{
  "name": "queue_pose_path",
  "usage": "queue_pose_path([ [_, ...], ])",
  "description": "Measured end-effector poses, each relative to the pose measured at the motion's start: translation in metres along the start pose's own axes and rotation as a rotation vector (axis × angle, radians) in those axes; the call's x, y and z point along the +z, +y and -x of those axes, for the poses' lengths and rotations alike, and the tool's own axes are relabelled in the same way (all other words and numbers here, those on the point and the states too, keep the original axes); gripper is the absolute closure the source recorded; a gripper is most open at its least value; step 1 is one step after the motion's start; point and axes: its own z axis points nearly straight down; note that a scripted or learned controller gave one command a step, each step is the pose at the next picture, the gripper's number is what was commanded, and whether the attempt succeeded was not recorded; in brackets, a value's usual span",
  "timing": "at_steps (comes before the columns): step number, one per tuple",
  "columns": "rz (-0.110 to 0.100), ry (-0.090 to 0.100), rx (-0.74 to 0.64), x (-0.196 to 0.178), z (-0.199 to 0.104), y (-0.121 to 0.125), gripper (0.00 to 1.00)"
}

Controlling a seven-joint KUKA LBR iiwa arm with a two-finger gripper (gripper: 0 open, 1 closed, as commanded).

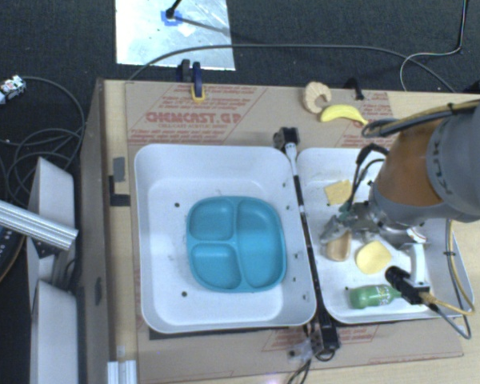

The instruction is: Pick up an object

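Just under your gripper (342,229) lies a tan, bread-like piece (338,246), touching or nearly so; whether anything is clamped you cannot tell. It looks light and smooth, probably a toy: take it across its narrow middle. Beside it sits a yellow rounded piece (374,256), likely slippery. Farther off, the green bottle (374,296) would roll.

The arm (456,162) is a chunky grey tube with an orange band (408,174) near the wrist, black cables looping off it, and a silvery metal gripper (344,222).
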Motion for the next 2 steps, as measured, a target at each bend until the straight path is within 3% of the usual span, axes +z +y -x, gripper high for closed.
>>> queue_pose_path([
  [1,0.001,0.000,-0.001,0.000,-0.005,0.000,0.00],
  [2,0.003,-0.001,-0.003,-0.017,0.001,0.057,0.00],
])
